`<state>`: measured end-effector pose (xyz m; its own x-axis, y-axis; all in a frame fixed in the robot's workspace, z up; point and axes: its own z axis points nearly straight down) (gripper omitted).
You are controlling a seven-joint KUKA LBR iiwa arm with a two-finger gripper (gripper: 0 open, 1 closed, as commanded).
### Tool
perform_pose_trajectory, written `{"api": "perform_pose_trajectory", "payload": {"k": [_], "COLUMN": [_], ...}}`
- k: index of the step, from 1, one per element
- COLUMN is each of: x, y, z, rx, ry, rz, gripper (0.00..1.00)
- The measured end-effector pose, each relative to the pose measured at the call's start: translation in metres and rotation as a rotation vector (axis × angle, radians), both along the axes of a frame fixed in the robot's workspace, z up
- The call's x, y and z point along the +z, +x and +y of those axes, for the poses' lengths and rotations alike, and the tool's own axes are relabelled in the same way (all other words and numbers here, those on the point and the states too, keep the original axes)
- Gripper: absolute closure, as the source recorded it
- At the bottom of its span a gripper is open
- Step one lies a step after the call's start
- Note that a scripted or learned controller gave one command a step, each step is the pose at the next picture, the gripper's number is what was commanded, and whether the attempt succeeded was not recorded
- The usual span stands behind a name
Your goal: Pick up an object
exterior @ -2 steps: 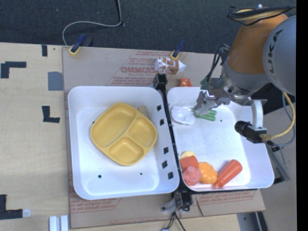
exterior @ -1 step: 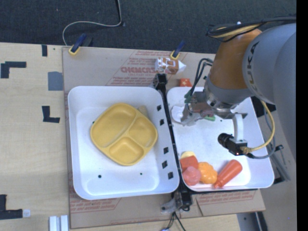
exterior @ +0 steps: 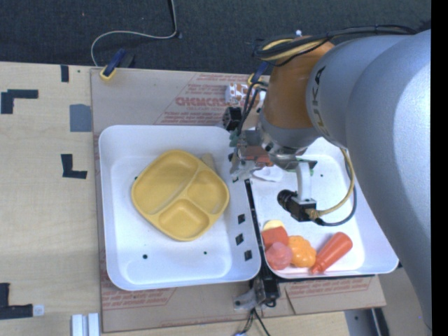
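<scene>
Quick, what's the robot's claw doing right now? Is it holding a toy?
Gripper: it sits low over the inner edge of the right bin, by the divide between the bins. Whether it is open, closed or holding anything cannot be told.

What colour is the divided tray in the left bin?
Mustard yellow; the divided plastic tray shows plainly in the camera view.

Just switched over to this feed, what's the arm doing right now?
The KUKA arm reaches in from the right and hangs over the right bin, its wrist above the bin's far left part. The toy foods, a carrot-like piece, an orange lump and a red piece, lie clustered at the bin's near edge, not under the wrist. The left bin holds a yellow divided plate. Nothing visibly lifted yet.
</scene>
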<state>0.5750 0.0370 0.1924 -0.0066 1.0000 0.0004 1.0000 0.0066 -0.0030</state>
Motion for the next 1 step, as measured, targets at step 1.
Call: {"api": "perform_pose_trajectory", "payload": {"k": [1], "x": [0.0632], "y": [-0.0263], "z": [-0.0538], "rx": [-0.01], "ry": [-0.002], "rz": [-0.006], "gripper": [1.0]}}
